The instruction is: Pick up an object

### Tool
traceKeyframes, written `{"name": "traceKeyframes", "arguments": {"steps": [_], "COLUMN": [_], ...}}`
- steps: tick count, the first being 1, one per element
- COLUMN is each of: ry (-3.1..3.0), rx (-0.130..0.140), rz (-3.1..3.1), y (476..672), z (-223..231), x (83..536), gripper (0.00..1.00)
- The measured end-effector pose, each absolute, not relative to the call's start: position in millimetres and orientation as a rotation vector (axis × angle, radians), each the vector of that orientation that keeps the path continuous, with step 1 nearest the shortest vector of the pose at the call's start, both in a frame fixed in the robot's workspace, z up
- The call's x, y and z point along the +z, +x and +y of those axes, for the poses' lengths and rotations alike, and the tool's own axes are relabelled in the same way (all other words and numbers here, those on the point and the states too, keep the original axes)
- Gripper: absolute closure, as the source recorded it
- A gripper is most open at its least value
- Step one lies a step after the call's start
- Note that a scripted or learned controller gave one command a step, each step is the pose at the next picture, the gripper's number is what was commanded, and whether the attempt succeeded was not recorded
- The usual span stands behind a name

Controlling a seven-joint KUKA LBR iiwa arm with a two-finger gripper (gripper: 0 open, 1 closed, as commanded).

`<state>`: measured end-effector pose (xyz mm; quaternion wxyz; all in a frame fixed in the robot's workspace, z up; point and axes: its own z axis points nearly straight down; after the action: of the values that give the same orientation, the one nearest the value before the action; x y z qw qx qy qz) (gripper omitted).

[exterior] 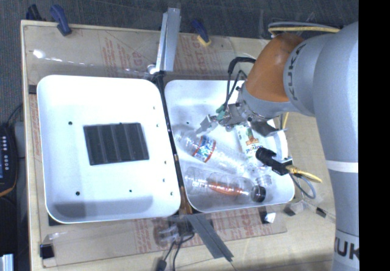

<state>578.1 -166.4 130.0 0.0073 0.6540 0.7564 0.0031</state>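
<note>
The right bin [183,96] holds several clear plastic bottles. One with a red and blue label [205,148] lies near the bin's middle. A longer one with an orange-red label [218,186] and a black cap lies along the front wall. A third with a green and white label [247,139] lies toward the right side, partly under the wrist. My gripper [217,119] hangs low over the bin's upper middle, just above and behind the red-and-blue-labelled bottle. Nothing is seen between its fingers.
The left bin [55,99] has a dark ribbed rectangular panel [116,143] on its floor. A metal divider bar [168,38] rises at the back between the bins. Blue clamps [61,20] grip the bench's far edge. The grey arm [323,81] covers the right side.
</note>
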Motion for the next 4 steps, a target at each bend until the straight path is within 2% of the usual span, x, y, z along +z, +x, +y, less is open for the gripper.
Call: {"name": "traceKeyframes", "arguments": {"steps": [1, 2, 3, 4], "ry": [1.871, 1.855, 1.798, 1.903], "rx": [0.028, 0.013, 0.0, -0.004], "rz": [2.433, 2.458, 2.573, 2.505], "y": [559.1, 549.8, 532.4, 569.6], "z": [-153, -142, -139, -190], "x": [119, 115, 268, 144], "gripper": [0.0, 0.0, 0.0, 0.0]}}
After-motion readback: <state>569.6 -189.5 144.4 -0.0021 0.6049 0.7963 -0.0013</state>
